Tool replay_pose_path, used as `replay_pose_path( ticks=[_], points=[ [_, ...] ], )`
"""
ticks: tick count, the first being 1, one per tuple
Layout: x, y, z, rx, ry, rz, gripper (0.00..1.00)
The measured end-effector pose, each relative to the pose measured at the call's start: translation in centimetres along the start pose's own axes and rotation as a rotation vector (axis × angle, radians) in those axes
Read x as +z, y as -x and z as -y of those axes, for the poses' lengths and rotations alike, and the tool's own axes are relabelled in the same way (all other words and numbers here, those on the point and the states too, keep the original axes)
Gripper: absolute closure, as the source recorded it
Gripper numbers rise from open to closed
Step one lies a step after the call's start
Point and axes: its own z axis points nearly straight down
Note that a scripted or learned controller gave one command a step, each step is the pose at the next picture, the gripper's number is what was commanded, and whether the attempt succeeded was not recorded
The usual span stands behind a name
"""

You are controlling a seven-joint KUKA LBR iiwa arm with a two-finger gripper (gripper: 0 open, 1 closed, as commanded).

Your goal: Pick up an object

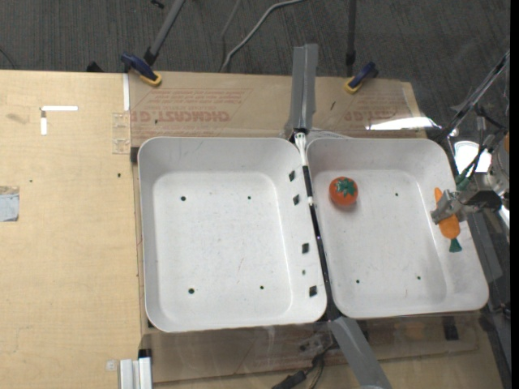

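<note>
My end effector [446, 211] sits at the right bin's [381, 298] rim, its state I cannot tell; the tomato toy [343, 192] looks light, round, slippery, best pinched across its middle.

Two shallow white bins side by side on a plywood desk [57, 217]. Left bin [223, 318] has small dark holes in its floor. Right bin [389, 306] touches it along a black-clipped seam. Cardboard sheet [203, 108] with mirrored red print lies behind the bins, held by two blue-and-yellow clamps: one at left [142, 69], one at right [361, 77]. Grey upright bar [304, 83] stands behind the seam. Dark carpet floor [81, 23] at rear, with cables [259, 14] trailing across.
</note>
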Motion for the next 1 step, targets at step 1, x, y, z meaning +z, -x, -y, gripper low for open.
replay_pose_path(
  ticks=[1],
  points=[
    [0.0,0.47,-0.47,-0.052,0.003,0.002,1.0]
  ],
)
